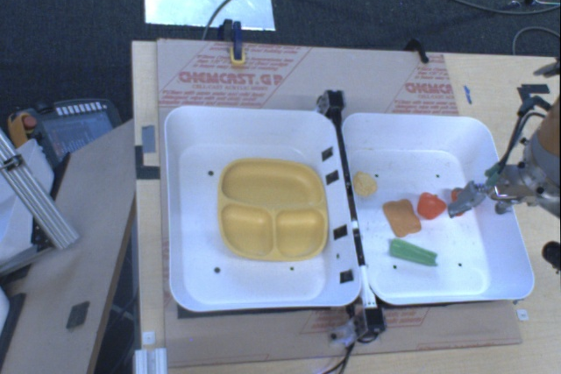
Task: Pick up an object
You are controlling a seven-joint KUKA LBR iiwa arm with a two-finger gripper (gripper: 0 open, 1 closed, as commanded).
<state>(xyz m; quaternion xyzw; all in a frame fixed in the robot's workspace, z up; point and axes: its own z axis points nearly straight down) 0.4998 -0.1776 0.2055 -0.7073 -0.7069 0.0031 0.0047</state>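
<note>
We are reaching in from three o'clock, and our end effector (465, 199) is hanging over the right-hand bin (438, 129), its dark tip just beside the red item (430, 206); from this slanted view we cannot tell how it is set, nor that it has anything in its grasp, so we are treating every object as not yet picked. The likeliest candidate, we are judging, is that small rounded red-orange piece sitting at nine o'clock from the tip, with a flat, toast-like orange slab (401, 217) lying just beside it at about eight o'clock. That closeness is the main worry: a descent slightly off could be nudging the slab or pinching both at once, and the smooth rounded red piece looks liable to squirt out sideways. Further out, a slim green pod shape (413, 252) is lying near seven o'clock, low and narrow enough to slide on the slick white plastic floor, and a pale yellow disc (365, 184) is resting near ten o'clock. The bin's raised rim could also be catching the wrist. Across the divider, the left bin (250, 127) is carrying a yellow divided tray (272, 208), glossy and moulded, while the surface (368, 70) beneath is showing printed cardboard.
</note>
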